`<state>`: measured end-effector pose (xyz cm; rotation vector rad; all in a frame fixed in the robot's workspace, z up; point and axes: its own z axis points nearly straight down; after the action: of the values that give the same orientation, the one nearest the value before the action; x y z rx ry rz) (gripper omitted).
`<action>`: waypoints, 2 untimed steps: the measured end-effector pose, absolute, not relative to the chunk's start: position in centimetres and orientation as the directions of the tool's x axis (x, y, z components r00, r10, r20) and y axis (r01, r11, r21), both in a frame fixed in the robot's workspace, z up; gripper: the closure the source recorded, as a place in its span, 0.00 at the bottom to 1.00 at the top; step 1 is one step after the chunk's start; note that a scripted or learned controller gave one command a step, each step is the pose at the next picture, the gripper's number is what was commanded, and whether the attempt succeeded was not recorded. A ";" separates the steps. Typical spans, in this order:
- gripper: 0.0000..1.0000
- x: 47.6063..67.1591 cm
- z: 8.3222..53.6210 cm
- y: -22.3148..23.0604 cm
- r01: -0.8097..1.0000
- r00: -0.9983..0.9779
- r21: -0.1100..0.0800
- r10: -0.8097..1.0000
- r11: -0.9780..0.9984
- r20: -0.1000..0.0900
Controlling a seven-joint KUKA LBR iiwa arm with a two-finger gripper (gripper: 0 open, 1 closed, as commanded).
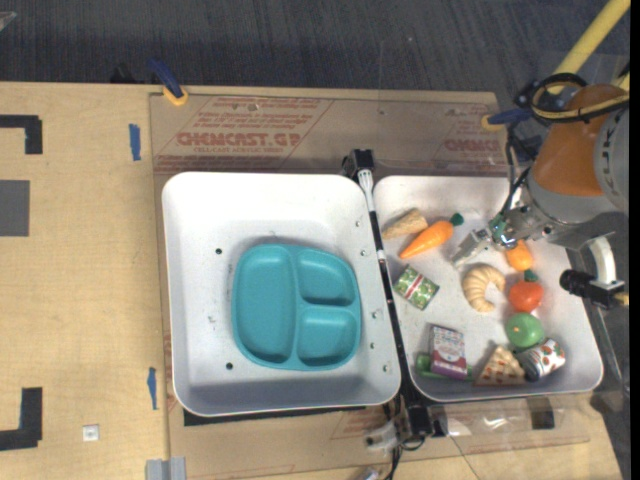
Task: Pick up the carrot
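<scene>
Orange plastic toy carrot (428, 237) with a green tip lies free near the back of the right-hand shallow white bin (590, 353); just right of the carrot, the metal two-finger gripper (487, 238) hovers low, its claw state impossible to tell, likely lining up a grasp

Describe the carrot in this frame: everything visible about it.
The carrot is a small orange toy, plastic-looking, tapered, with a green top at its thick end. It lies flat and slanted in the right bin, near the upper left, with the tip pointing lower left. A beige bread-like piece sits against its upper left side. The pincer is off to its right, apart from it.
</scene>
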<state>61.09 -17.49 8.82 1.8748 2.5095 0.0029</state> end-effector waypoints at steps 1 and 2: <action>0.00 59.7 9.0 -19.9 0.911 -0.411 0.028 0.911 0.411 0.022; 0.00 59.3 8.8 -20.2 0.826 -0.563 0.023 0.826 0.563 0.015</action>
<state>59.30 -20.22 8.84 1.4695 2.7796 0.0432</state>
